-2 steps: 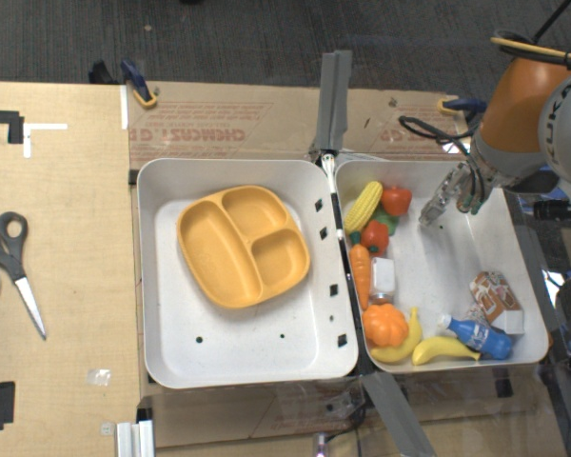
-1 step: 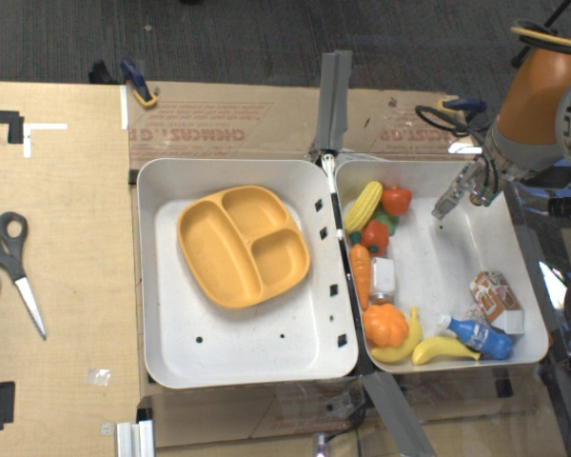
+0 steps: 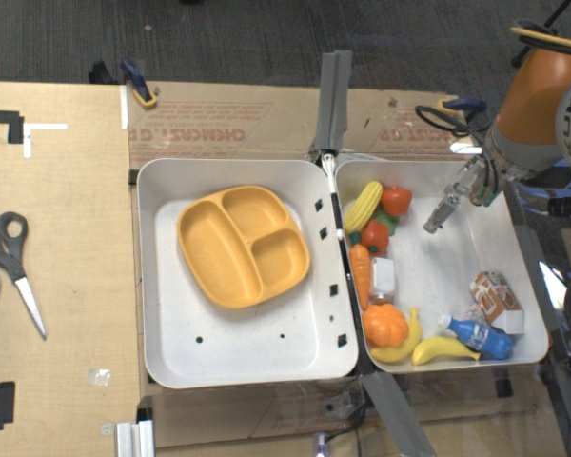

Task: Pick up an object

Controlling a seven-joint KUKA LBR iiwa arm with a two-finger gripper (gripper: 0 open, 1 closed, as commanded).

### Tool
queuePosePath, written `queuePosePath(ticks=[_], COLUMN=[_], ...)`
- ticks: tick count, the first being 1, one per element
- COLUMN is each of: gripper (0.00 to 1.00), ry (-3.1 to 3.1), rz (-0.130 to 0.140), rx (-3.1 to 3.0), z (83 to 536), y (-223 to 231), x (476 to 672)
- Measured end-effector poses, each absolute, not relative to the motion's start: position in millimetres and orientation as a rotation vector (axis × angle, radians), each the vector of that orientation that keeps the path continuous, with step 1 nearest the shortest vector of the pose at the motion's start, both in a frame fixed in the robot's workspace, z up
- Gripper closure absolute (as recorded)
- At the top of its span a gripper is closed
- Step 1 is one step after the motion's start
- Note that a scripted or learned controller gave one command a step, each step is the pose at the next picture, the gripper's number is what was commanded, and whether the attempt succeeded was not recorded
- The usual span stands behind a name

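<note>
My gripper [image 3: 440,217] hangs over the back of the right bin [image 3: 438,265], above bare white floor, with nothing seen in it. Along the bin's left wall lie a yellow corn cob [image 3: 365,204], a red tomato [image 3: 397,199], a red pepper [image 3: 375,237], a carrot [image 3: 361,272] and a small white box [image 3: 383,276]. At the front sit an orange pumpkin [image 3: 384,324], a banana [image 3: 428,349], a blue bottle [image 3: 480,338] and a snack packet [image 3: 494,297]. The corn and tomato lie a short way left of the gripper.
The left bin [image 3: 171,341] holds a yellow divided plate [image 3: 245,244]. Scissors [image 3: 15,267] lie on the bench at far left. A blue clamp [image 3: 139,83] and a grey upright bar [image 3: 334,103] stand behind the bins.
</note>
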State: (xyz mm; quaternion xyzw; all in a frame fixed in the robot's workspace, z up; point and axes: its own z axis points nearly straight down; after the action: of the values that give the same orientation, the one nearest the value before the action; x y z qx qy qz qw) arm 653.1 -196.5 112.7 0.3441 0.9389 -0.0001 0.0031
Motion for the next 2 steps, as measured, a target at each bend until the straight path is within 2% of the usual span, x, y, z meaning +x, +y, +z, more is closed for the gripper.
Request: queuePosePath(ticks=[1, 2], gripper=[0.0, 0.0], ry=[2.958, 2.778], rz=[-0.001, 0.0], rx=[1.052, 1.456], z=[92, 93], y=[-193, -158], x=[588.9, 654.3])
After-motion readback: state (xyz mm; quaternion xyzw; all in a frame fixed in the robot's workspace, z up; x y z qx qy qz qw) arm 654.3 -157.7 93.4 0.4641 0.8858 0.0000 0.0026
